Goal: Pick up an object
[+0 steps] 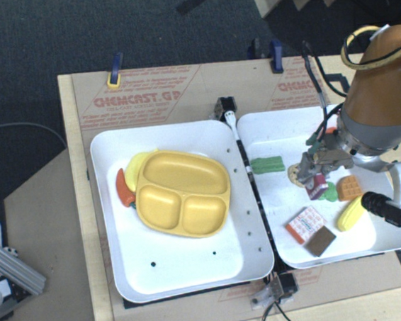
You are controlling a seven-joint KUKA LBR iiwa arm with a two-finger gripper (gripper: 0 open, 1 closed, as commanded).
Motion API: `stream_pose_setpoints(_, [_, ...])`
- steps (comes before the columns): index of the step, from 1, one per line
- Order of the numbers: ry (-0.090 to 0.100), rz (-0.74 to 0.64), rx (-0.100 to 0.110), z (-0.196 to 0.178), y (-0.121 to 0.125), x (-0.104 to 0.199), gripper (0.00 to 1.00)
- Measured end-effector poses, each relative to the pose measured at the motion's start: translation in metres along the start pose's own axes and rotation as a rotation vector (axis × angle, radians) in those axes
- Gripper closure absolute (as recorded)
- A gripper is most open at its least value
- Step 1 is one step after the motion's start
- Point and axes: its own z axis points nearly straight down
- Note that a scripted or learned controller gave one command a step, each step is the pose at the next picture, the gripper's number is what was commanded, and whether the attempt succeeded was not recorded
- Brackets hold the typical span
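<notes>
My gripper (318, 171) hangs low over the middle of the right bin (283, 130), on the grey arm with its orange band (384, 76). Directly under it lie a maroon piece (318, 184) and a small green piece (329, 193), with a tan round piece (298, 175) just to its left. A green block (266, 164) lies further left. To the right sits an orange waffle-like piece (349, 188), and below that a yellow piece (349, 214). Whether anything is held is hidden.
A red-and-white packet (305, 223) and a brown block (321, 240) lie near the right bin's front. The left bin (184, 272) holds a yellow divided plate (182, 192), with a red-orange piece (124, 188) and a yellow piece (138, 165) at its left edge.
</notes>
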Motion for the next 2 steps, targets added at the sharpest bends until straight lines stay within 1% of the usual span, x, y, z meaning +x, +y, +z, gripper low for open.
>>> stream_pose_setpoints(1, [0.000,0.001,-0.001,-0.0100,-0.0348,0.0362,1.00])
stream_pose_setpoints(2, [-0.003,0.005,-0.005,-0.0165,-0.0297,0.0314,1.00])
